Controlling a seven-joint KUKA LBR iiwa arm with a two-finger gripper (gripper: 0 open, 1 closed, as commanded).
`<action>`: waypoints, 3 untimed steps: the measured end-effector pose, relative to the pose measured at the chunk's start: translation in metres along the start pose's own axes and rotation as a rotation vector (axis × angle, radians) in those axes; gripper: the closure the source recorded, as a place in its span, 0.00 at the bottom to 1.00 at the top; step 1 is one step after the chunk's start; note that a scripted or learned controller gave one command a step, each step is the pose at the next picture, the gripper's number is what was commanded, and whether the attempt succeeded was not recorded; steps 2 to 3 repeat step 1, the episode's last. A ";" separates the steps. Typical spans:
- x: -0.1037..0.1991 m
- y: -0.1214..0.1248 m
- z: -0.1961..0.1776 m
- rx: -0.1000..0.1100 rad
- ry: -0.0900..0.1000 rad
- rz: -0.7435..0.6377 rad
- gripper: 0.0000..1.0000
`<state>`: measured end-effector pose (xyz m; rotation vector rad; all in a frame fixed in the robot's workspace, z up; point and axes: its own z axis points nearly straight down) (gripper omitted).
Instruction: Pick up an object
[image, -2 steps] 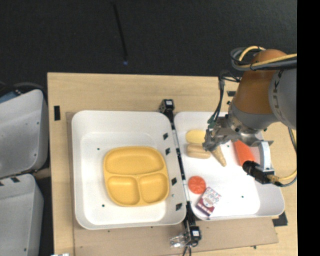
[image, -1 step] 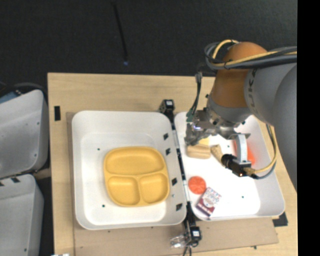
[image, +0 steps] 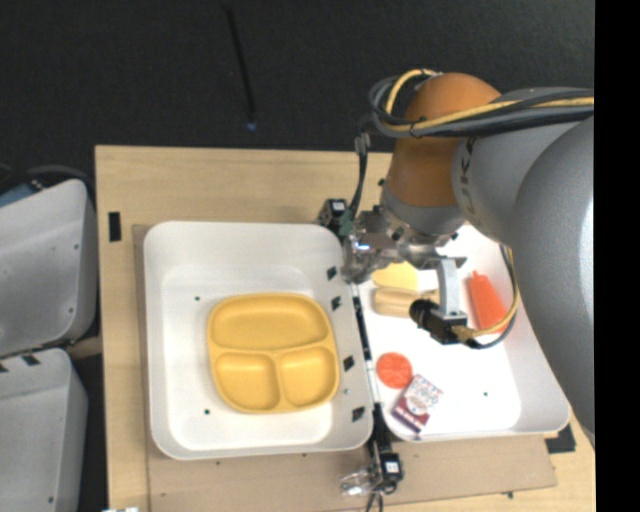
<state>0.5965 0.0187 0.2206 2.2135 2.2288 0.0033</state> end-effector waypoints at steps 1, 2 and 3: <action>0.056 0.013 -0.017 -0.001 0.001 -0.001 1.00; 0.056 0.013 -0.017 -0.001 0.001 -0.001 1.00; 0.056 0.013 -0.017 -0.001 0.001 -0.001 1.00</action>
